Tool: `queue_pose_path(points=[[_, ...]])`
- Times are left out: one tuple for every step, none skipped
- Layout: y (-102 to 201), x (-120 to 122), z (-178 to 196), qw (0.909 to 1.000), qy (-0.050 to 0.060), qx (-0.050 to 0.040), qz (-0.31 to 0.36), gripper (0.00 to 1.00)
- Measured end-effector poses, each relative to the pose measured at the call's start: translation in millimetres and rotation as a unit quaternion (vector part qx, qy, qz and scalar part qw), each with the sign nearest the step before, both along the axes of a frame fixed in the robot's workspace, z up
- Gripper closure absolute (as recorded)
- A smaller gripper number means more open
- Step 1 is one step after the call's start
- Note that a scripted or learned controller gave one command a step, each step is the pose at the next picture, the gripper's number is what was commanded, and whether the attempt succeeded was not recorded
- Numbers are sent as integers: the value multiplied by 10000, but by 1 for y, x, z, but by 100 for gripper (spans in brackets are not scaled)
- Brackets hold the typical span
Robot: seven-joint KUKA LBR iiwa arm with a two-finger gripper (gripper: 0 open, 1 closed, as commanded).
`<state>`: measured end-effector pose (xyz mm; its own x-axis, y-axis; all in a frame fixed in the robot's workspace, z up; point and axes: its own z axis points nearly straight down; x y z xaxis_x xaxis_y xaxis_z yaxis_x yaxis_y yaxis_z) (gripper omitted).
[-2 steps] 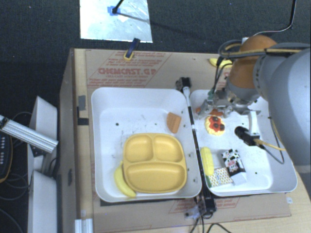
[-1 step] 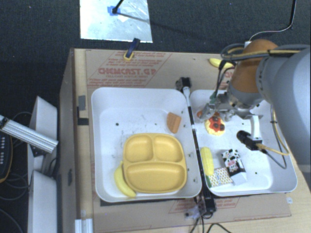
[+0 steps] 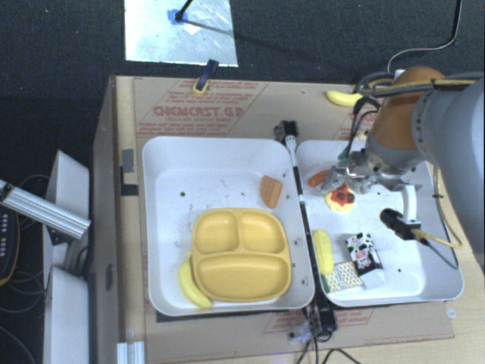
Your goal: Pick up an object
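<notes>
My gripper hangs over the back left part of the right bin. Just below it in the view lies a small yellow and red toy, close to or touching the gripper's tip. An orange piece lies to the left of the gripper. Toward the front of the same bin lie a yellow banana-like piece, a black and white cow-patterned toy and a checkered packet.
The left bin holds a yellow divided plate, a banana at the plate's front left and a tan wedge. Another banana lies on the bench behind the right bin.
</notes>
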<state>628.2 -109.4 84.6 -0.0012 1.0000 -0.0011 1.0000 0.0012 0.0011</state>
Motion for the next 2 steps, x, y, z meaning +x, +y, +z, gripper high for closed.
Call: queue_pose_path(points=[[11,-71,-1,10000,5,7,0,0],[17,-11,0,10000,-9,4,11,0]])
